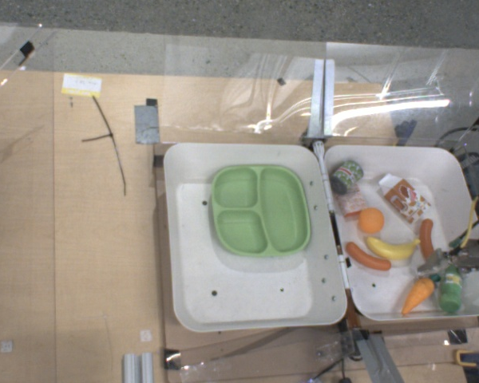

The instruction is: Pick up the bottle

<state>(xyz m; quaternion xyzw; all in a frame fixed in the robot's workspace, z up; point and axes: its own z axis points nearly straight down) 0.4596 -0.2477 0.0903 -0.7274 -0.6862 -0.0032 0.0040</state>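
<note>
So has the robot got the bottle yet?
Not yet. The tool has reached into the right bin and sits just above the green bottle, which lies on the bin floor beside the carrot. Whether the tool is closing can't be seen here. Gripping and lifting the bottle are left.

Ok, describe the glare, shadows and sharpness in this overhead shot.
Camera view: bright streaks of glare on the clear sheet behind the bins; even, soft light with faint shadows beside the green tray; the whole frame is slightly soft, so the bottle and the gripper near the right bin edge lack detail.
</note>
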